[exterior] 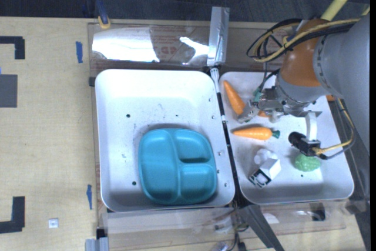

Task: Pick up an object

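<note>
In the right bin (338, 185) lie two orange carrots. One carrot (234, 98) is slanted by the bin's left wall, and the other carrot (254, 133) lies flat just below it. My gripper (259, 107) hangs low between them, right of the upper carrot and just above the lower one. Nothing shows in its grasp. A small white and grey object (266, 168) sits toward the bin's front. A green object (306, 163) rests at the right, partly hidden behind the robot's wrist parts.
The left bin (117, 103) holds a blue divided plate (176, 166) in its front half. A shiny foil-like sheet (153, 44) and a grey upright post (218, 32) stand behind the bins. The arm (329, 62) covers the right bin's back right corner.
</note>
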Action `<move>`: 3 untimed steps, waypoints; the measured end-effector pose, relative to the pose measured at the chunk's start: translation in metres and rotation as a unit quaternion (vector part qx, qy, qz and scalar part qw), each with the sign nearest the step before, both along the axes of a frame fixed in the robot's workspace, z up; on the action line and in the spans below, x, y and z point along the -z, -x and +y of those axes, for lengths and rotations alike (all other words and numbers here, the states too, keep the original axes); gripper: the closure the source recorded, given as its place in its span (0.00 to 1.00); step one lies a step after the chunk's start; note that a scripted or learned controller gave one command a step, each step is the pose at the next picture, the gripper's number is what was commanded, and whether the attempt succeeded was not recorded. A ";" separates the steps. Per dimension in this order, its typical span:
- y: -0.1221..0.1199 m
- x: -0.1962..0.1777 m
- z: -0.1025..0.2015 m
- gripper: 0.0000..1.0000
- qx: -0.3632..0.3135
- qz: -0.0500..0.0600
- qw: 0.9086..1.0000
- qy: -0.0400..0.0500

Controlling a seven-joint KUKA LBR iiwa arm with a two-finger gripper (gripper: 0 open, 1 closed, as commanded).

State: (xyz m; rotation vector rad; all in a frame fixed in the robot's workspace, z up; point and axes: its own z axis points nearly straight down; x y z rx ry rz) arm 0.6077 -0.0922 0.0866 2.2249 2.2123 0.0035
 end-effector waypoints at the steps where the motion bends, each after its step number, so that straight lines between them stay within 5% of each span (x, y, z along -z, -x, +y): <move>1: 0.094 -0.001 -0.029 0.00 -0.064 0.000 0.998 0.001; 2: 0.097 -0.054 -0.011 0.00 -0.043 0.000 0.999 0.000; 3: 0.129 -0.076 -0.015 0.00 0.125 0.003 0.992 -0.001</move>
